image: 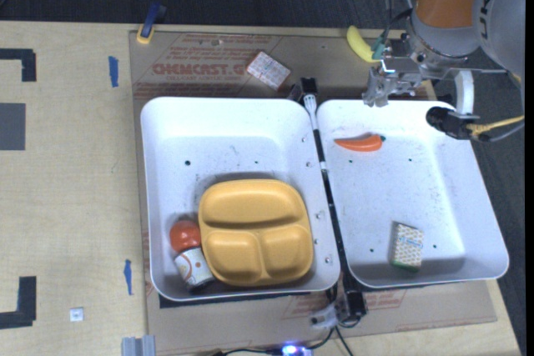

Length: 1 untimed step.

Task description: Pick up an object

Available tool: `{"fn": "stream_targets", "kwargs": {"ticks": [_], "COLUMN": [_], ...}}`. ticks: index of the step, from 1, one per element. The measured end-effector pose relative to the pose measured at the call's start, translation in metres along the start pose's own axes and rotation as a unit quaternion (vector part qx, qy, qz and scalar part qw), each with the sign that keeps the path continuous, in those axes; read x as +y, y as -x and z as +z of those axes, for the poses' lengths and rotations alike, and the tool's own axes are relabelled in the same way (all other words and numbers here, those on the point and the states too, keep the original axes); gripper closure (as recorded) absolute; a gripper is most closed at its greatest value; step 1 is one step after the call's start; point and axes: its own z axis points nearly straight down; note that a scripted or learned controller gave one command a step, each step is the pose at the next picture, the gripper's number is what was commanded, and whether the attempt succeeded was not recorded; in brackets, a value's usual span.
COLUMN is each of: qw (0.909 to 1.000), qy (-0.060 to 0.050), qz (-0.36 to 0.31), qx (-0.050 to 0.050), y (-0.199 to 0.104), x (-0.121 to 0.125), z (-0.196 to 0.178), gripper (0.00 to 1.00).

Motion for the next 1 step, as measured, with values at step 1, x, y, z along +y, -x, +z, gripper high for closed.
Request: {"fn": "stream_targets", "kwargs": {"ticks": [1], "qw": [1.0], "qy": [0.0], "qz": [0.0], "qx": [-0.001], "y": [0.0009], "x": [-0.0002], "z": [0.0], "gripper": [0.0]}}
